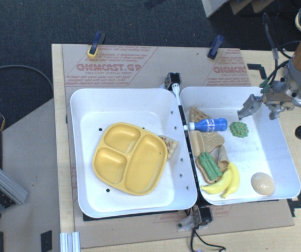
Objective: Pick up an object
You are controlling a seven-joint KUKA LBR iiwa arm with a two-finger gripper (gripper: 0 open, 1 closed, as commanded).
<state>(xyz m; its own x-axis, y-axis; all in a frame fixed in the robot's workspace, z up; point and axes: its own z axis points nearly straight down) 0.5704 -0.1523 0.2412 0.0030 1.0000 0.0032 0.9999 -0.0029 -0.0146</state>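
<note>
My gripper [259, 111] hangs over the far right part of the right bin [276, 140], open, with nothing between its fingers. Just below and left of it lies a green broccoli piece [239, 129]. A blue bottle [208, 125] lies on its side along the bin's left part. Below the bottle are tan bread slices [209, 140], a green ridged vegetable [209, 165] and a yellow banana [225, 182]. A beige rounded lump [262, 183] rests in the near right corner.
The left bin [87, 114] holds a yellow divided plate [130, 158] with a tan sandwich wedge [169, 143] at its right edge. A ridge [184, 140] separates the two bins. Blue clamps [215, 46] hold the cardboard at the back.
</note>
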